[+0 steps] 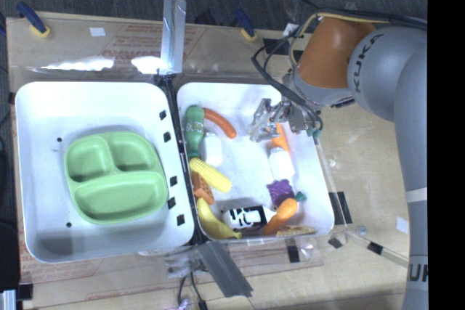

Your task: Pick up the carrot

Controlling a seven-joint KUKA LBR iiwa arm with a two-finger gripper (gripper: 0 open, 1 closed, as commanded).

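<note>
An orange tapered carrot (285, 213) lies at the front right of the right bin (317, 178), next to a purple eggplant (280, 192). My gripper (275, 120) hangs over the back right part of that bin, well behind the carrot. A slim orange piece (282, 137) sits right under the gripper, touching a white bottle (281, 165); I cannot tell whether it is gripped. A longer orange-red sausage-like piece (220, 123) lies to the gripper's left.
The right bin also holds a green vegetable (193, 125), a corn cob (210, 173), a banana (211, 223) and a black-and-white box (245, 215). A green divided plate (113, 178) sits in the left bin (29, 156). A metal clamp (173, 33) stands behind the divider.
</note>
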